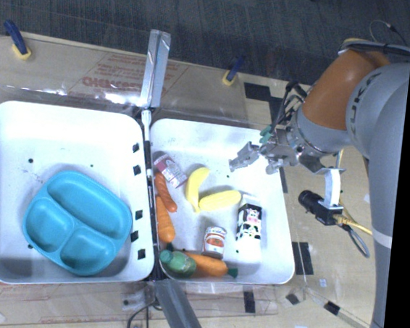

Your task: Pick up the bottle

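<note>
Nothing is lifted yet: your hand (253, 157) hangs over the upper right of the right bin (282, 266), and you cannot tell whether it is apart or together. The bottle (169, 170) lies against that bin's left wall, just above a carrot (165, 210), with a banana (197, 186) beside it. Open room lies between hand and bottle; the wall crowds its far side.

the small white bottle with black cow-like patches (249, 232) is lying flat in the right bin's lower right area.
</note>
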`<state>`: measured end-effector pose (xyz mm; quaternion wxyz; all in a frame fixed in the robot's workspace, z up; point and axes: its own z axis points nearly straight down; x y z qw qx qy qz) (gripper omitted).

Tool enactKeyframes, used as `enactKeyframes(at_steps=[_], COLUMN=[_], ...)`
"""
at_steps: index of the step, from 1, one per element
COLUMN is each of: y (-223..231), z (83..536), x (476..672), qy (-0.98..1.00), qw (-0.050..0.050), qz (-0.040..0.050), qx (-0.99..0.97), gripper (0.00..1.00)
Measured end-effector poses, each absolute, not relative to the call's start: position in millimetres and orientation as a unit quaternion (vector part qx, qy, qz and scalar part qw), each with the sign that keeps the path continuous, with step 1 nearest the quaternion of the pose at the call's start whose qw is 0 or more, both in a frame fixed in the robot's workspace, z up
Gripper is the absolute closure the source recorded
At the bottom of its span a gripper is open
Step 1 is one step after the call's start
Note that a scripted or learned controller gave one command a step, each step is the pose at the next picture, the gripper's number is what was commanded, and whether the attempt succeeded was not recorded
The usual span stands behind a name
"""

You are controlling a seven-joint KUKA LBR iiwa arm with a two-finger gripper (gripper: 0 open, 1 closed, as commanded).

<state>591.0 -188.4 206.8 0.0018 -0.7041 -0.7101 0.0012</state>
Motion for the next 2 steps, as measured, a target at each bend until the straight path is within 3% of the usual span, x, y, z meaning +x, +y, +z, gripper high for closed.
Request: enactKeyframes(at_steps=[1, 2], y=[-129.0, -95.7], z=[91.2, 90.2], x=[640.8, 623.1], qy=[-0.561, -0.503], qw=[0.002, 0.003], qz=[0.0010, 0.0029], qx=[-0.828, -0.864], gripper=[0.00, 0.00])
